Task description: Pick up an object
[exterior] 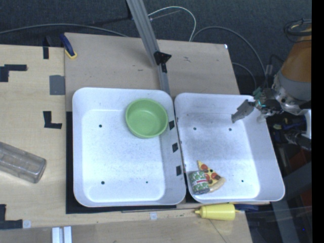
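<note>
At right of frame, the grey arm [296, 72] reaches over the upper right corner of the right bin [263, 156]. Gripper [244, 112] hangs above that bin's upper right area; how far it is spread cannot be told, and nothing is seen in its grasp. Pizza slice toy [211, 175] and a small can [199, 182] lie touching at the right bin's lower left. Green bowl [146, 118] sits upright in the left bin [91, 151], upper right. Yellow bottle [218, 211] lies below the right bin.
</note>
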